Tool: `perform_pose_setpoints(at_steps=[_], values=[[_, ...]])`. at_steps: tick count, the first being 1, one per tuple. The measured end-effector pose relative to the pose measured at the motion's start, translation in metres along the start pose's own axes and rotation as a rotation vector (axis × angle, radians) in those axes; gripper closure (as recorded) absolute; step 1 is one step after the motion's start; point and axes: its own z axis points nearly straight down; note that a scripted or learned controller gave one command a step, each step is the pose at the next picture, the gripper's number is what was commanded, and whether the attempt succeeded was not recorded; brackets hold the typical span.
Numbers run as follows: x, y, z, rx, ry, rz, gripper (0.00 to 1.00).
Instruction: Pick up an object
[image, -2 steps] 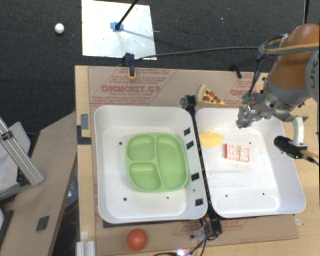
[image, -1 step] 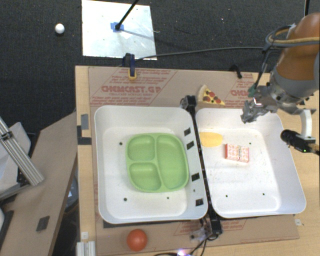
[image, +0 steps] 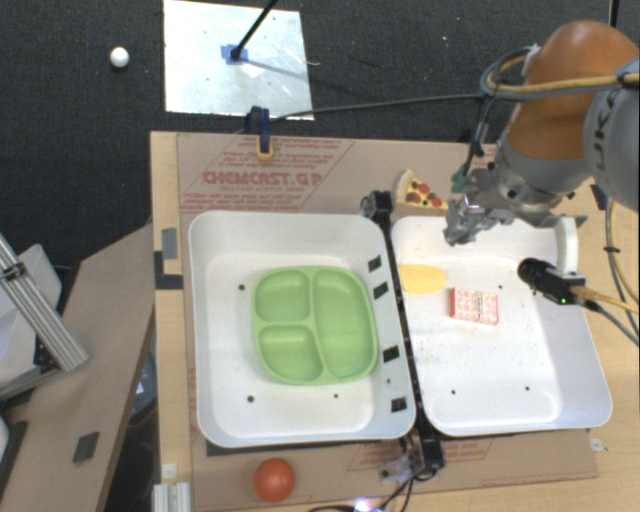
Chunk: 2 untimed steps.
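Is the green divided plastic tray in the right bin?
No, the green divided plastic tray lies in the left white bin.

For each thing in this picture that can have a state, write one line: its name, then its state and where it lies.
green divided tray: flat in the left bin, compartments bare.
yellow piece: flat in the right bin, by the divider.
pink packet: flat in the right bin.
pizza slice toy: outside the bins.
orange ball: outside the bins.
gripper: above the right bin, holding nothing.

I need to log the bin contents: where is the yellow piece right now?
The yellow piece lies in the right bin, near its left wall, just left of the pink packet.
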Motion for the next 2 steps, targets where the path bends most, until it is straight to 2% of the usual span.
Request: perform_pose_setpoints(at_steps=[1,2], values=[[0.063,0.003,0.008,0.0,0.001,-0.001,1.0],[0.106,0.013,0.017,0.0,0.001,0.0,1.0]])
